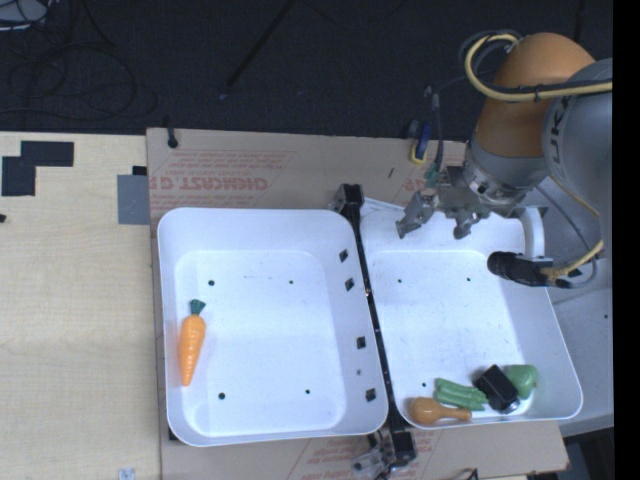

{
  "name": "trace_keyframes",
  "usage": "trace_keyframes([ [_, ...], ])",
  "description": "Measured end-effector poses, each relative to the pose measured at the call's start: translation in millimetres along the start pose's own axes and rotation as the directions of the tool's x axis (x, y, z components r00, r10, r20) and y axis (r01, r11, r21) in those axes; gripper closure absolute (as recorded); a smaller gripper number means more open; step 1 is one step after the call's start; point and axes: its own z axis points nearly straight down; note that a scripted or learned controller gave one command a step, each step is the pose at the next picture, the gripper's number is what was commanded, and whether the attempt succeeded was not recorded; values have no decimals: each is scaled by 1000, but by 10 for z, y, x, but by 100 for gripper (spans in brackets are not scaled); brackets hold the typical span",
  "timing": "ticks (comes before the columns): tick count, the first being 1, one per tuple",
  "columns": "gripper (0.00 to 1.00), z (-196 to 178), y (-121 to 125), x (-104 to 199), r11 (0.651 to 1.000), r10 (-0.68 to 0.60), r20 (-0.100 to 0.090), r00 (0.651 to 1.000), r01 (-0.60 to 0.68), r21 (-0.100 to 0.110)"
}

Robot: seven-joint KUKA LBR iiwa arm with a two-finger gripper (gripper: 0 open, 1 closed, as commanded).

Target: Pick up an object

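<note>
- Gripper hovers above the right bin's far rim, jaws spread wide, holding nothing.
- Nothing picked yet: carrot lies in the left bin; toys sit at the right bin's near edge.

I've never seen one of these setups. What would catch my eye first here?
Probably the big grey and orange robot arm at the upper right, its gripper open above the far edge of the right bin. Next, the toy carrot lying alone at the left side of the left bin, and a small huddle of toys in the right bin's near corner.
</note>
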Motion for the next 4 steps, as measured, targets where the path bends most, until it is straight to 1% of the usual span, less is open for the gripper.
trace_keyframes([
  [1, 0, -2059, 33, 670, 1000, -6, 0, 1000, 6, -19],
  [2, 100, -2038, 23, 644, 1000, -5, 3, 1000, 5, 1],
  [3, 100, -1422, 15, 396, 1000, 3, 1, 1000, -3, 5],
  [4, 100, -1922, -482, 173, 1000, 2, 1, 1000, -2, -2],
])
